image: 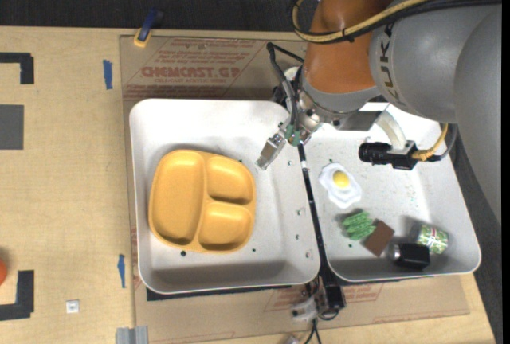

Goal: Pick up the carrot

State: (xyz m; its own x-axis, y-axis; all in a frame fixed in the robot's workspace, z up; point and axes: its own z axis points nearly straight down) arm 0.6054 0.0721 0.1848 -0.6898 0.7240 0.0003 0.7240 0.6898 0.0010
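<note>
Hovering claw [272, 150] is well apart from possible carrot [2, 272].

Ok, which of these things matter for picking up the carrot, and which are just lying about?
For the job: gripper, above the left bin's right side; orange scrap at the bench's left edge, possibly the carrot, too cut off to tell.
Lying about: yellow divided plate in the left bin; fried egg, green vegetable, brown block, can in the right bin.
</note>
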